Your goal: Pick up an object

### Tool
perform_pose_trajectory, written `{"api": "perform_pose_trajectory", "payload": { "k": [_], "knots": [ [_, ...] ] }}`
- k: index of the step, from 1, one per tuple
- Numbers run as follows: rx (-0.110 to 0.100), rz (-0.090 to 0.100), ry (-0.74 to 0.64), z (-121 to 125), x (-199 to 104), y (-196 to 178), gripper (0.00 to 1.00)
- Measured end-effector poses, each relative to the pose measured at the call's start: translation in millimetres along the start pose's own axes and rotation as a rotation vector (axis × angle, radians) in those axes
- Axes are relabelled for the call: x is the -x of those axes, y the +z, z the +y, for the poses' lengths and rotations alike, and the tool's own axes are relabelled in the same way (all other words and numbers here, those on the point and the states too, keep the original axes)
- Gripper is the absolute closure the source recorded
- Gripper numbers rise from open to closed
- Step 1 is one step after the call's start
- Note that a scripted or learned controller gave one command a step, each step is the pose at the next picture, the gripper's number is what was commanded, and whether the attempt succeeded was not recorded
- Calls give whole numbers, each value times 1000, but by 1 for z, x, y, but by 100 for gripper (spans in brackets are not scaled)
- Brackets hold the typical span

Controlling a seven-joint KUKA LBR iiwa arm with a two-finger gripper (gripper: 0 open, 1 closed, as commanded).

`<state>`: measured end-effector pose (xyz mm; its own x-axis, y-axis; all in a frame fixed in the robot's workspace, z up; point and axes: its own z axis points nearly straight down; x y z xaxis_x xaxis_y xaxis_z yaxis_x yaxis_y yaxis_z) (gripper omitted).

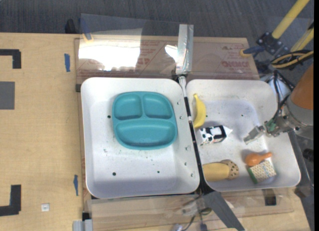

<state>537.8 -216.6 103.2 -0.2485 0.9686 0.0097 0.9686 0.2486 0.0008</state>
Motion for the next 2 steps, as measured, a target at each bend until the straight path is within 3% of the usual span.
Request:
{"api": "perform_pose_trajectory", "payload": {
  "k": [1,2],
  "knots": [
    [19,-21,-149,-43,-38,10,0],
    [18,-21,-148,-43,-38,10,0]
  ]
}}
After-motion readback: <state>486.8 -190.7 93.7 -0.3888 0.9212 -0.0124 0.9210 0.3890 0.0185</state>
